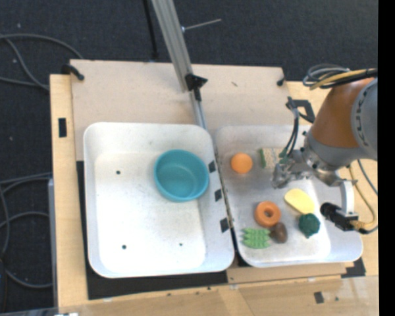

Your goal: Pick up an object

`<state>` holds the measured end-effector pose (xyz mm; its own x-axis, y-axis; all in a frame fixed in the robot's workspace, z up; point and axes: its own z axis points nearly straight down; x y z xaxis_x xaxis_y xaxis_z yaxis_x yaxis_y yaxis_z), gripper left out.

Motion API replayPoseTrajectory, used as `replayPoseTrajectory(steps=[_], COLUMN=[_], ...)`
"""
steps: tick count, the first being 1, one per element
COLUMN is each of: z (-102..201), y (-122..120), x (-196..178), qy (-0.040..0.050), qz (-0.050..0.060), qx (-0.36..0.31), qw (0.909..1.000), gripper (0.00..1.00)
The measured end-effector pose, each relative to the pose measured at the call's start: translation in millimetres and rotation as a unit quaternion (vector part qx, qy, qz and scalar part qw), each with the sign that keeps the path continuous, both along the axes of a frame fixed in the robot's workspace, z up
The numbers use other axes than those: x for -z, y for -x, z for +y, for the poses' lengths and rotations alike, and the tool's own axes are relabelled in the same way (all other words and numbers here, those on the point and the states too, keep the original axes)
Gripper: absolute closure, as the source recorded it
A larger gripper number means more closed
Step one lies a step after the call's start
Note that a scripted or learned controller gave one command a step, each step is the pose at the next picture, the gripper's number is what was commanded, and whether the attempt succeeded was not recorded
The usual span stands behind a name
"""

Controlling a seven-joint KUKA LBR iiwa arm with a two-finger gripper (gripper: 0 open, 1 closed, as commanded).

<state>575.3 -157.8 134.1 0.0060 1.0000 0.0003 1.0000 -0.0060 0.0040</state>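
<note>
I'm looking down on the bench [138,97] with its two white bins, the left bin [118,242] carrying just a teal bowl [181,175] near its right wall, and the right bin [342,245] carrying everything I might grab. The arm [339,120] comes in over the right bin's right wall, orange band above the wrist, and the gripper [282,174] hangs over the middle of that bin, a little toward its back wall. Whether the claw is apart or together, I cannot tell; from up here it reads as a dark tangle. Now the relation that matters: nearest is the yellow piece [299,201], just beside the claw on the side toward the front right corner, its long axis slanting from the bin's middle toward that corner. The orange ball [241,162] sits toward the left wall, near but apart, with a small pale green-striped item [269,157] between it and the claw. Toward the front wall I see the orange ring [268,213], then a brown lump [278,232] touching a green leafy toy [255,237], and a dark green chunk [309,225] near the front right. My call: the yellow piece is the shortest reach, a small shift toward that corner.
</note>
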Motion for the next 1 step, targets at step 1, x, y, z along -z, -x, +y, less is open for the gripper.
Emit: replayPoseTrajectory(steps=[1], z=[5.6], y=[-6.9], x=[-47.4], qy=[0.0005], qz=[-0.001], qx=[-0.005], qw=[1.0], gripper=[1.0])
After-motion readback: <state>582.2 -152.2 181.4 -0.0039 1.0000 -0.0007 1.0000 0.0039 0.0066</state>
